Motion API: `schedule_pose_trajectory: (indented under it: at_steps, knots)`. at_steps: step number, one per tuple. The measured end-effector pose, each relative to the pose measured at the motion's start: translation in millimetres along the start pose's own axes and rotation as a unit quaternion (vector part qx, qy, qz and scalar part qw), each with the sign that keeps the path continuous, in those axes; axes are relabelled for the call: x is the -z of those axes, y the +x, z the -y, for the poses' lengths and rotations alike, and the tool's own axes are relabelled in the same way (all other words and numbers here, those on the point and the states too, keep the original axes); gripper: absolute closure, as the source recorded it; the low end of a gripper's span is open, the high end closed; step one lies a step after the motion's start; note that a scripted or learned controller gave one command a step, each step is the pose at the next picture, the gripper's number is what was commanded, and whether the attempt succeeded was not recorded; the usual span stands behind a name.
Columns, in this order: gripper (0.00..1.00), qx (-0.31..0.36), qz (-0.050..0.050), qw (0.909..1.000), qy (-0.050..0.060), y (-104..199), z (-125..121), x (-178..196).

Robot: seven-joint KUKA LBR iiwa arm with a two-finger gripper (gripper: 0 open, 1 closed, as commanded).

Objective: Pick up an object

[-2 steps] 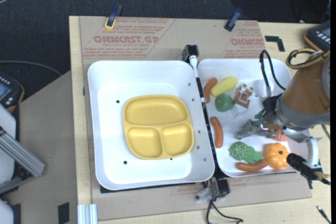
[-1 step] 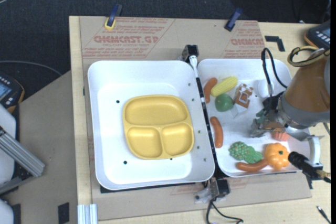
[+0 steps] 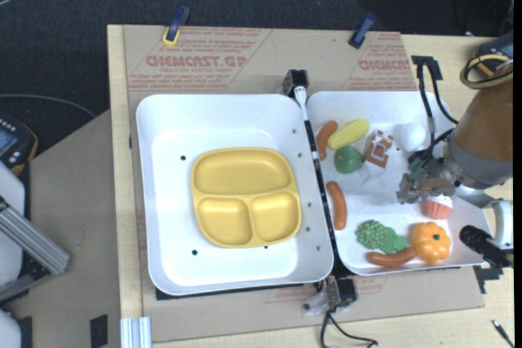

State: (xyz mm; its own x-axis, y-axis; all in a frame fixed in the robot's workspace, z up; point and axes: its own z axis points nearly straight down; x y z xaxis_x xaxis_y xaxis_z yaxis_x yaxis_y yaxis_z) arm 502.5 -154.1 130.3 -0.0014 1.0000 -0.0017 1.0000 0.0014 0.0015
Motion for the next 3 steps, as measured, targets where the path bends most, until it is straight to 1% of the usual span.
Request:
schedule_pose_trajectory:
  at_steps: [1,2,3]
  knots:
    - [1.0,0.0,0.001,1.0,-0.001,-7.9,-2.9,58.6]
    - [1.0,0.0,0.0,1.0,0.0,-8.6,-4.7,94.2]
    - [1.0,0.002,-0.003,1.0,0.004,47.1,-3.1,82.1]
